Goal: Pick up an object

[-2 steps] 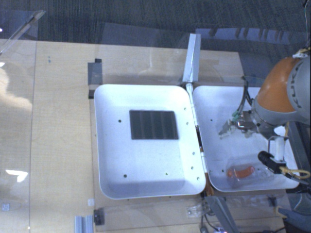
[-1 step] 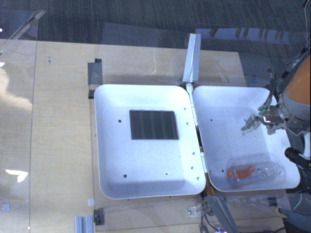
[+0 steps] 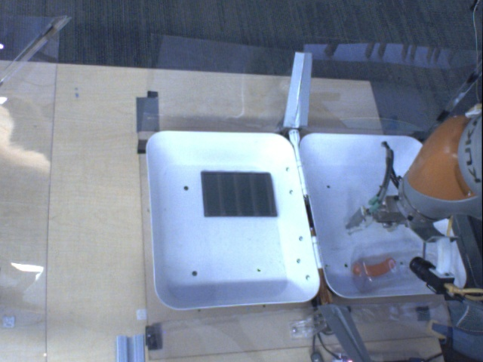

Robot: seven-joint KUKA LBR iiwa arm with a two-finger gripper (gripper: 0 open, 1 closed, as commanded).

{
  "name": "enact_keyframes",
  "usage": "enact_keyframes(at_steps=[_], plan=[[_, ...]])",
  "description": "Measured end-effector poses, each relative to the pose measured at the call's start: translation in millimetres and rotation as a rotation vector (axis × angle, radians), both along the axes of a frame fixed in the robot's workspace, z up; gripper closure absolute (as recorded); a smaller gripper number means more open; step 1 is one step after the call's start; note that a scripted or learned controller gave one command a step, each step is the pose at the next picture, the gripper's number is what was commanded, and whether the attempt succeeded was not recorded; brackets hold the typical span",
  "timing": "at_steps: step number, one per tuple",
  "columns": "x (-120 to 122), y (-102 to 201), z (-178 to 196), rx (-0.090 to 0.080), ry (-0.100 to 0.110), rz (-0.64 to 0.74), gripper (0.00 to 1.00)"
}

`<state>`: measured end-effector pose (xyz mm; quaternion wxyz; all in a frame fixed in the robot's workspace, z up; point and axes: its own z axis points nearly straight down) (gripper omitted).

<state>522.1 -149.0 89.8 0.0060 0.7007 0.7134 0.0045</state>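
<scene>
**Arm low over the right bin, orange object lying near the front wall**

Two shallow white plastic bins sit side by side on the pale wooden bench [image 3: 90,225]. The left bin [image 3: 173,277] carries a dark ribbed rectangular panel [image 3: 238,194] on its floor, a little toward the far side, and a few small dark holes dot the floor around it. A grey metal upright bar [image 3: 299,89] rises just behind the seam where the two bins meet.

The right bin [image 3: 328,194] is crowded by the arm: the grey link with its orange band [image 3: 441,164] reaches in from the right and covers the bin's far right part. Below the band, the grey two-finger gripper [image 3: 362,216] hangs over the middle of the bin floor, with dark cables looping above it. Whether the gripper is parted or closed cannot be told — the tips blur into the white floor, and nothing is visibly between them.

The task's thing, a small orange-red cylindrical object [image 3: 375,268] that appears to lie inside a clear wrapper, rests on the right bin's floor near the front wall, just in front of the gripper and apart from it. Its long axis runs roughly left to right, parallel to that front wall. A black fitting [image 3: 426,271] on the arm sits just to its right.
</scene>
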Motion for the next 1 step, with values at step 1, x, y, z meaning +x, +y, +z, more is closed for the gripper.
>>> enact_keyframes(at_steps=[1], plan=[[-30.8, 60.1, 1.4, 0.000, 0.001, 0.116, 0.00]])
